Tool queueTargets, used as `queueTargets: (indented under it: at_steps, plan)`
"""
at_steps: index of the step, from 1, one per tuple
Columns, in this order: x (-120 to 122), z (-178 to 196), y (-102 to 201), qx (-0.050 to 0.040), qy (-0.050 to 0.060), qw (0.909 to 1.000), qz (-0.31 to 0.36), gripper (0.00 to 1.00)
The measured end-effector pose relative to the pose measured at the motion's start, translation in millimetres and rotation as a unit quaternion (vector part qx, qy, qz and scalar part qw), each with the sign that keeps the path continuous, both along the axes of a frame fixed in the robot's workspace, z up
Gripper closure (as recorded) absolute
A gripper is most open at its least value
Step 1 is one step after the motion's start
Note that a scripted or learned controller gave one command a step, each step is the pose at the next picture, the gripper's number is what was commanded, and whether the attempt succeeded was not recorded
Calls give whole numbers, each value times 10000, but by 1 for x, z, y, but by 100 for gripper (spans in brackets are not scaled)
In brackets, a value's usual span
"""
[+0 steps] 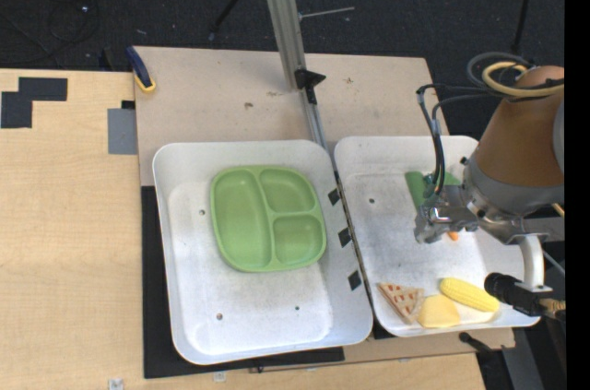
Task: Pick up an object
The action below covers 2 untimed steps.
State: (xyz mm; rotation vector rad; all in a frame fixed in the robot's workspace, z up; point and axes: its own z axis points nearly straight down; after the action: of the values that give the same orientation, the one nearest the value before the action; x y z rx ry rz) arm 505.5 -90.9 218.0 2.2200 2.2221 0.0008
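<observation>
Listing by size: left bin (pixel 184 324), holding green tray (pixel 269 218) with three compartments, lying flat near centre. Right bin (pixel 378 185), reached into by arm (pixel 516 139) from right. Gripper (pixel 435 230) low over bin's middle, beside green item (pixel 420 187) and small orange bit (pixel 453 236); finger state cannot be told. Near front edge: corn (pixel 468 293), yellow, likely light, stiff, rounded, prone to roll; best taken across its middle. Yellow piece (pixel 438 313) touching corn. Pizza slice (pixel 401 299) just beside, flat, thin, probably hard to pinch

Green plate (pixel 268 218), yellow corn (pixel 468 294)
</observation>
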Motion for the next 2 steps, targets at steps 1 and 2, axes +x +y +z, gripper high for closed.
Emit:
queueTargets:
  at_steps: [1, 2]
  plan:
    - [8, -7, 60, 14, 22, 10000, 23, 100]
    - [6, 3, 117, 8, 12, 10000, 26, 100]
